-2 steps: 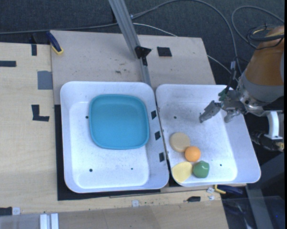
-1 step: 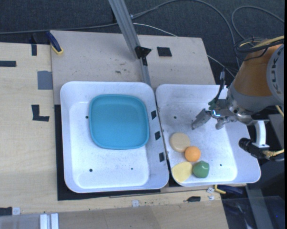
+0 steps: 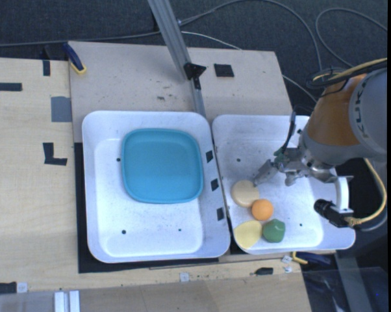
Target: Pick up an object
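Several small items cluster at the front left of the right bin [image 3: 312, 239]: a pale cream round piece [image 3: 245, 192], an orange ball [image 3: 262, 209], a yellow piece [image 3: 248, 233] and a green piece [image 3: 273, 230]. My gripper [image 3: 275, 178] hangs over the middle of that bin, just up and to the right of the cream piece. It is open, its fingers spread with nothing between them. One fingertip [image 3: 259, 179] points toward the cream piece and stays apart from it.
The left bin [image 3: 98, 194] holds a blue square plate [image 3: 162, 165]. A grey metal post [image 3: 176, 38] slants across the bench behind the bins. The arm's grey and orange body [image 3: 341, 122] covers the right bin's far right side.
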`<action>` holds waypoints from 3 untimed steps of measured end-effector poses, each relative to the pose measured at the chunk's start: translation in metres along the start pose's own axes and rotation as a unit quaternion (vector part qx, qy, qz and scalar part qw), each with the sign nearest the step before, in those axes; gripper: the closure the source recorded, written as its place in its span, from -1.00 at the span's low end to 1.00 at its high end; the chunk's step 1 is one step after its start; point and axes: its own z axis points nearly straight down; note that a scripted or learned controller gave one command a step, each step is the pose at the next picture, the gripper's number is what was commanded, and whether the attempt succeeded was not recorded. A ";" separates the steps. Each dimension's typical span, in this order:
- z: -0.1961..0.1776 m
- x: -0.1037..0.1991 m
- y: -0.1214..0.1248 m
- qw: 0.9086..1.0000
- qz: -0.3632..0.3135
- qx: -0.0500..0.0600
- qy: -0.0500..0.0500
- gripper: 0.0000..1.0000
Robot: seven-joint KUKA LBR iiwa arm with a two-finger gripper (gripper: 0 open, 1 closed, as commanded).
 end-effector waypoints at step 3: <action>-0.095 0.000 0.004 1.000 0.000 -0.003 0.000 1.00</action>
